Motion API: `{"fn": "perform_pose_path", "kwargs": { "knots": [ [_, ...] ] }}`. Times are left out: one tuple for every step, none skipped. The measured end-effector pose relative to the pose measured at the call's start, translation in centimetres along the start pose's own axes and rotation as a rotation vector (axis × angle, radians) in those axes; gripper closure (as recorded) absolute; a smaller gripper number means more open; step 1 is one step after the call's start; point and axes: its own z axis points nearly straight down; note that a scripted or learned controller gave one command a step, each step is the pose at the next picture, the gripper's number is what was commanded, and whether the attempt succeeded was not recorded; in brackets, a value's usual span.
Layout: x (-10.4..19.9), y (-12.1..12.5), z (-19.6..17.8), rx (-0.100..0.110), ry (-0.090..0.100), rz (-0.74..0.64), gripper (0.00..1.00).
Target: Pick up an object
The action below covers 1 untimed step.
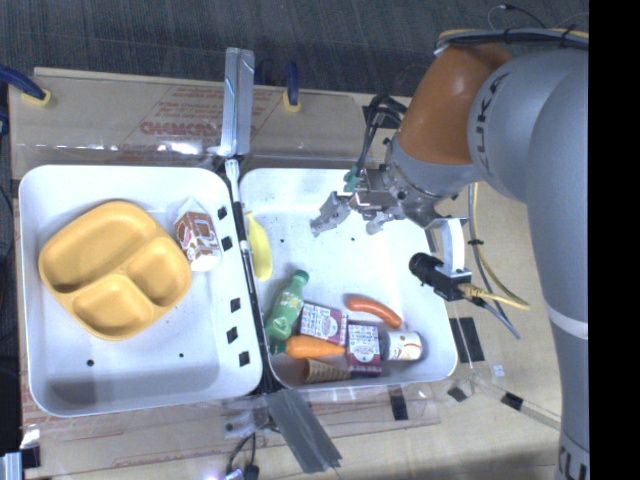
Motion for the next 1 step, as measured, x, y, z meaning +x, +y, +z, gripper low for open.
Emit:
{"fn": "perform_pose_path", "kwargs": {
  "knots": [
    [2.88, 0.63, 2.68, 0.003, 0.001, 0.396, 0.0]
  ]
}}
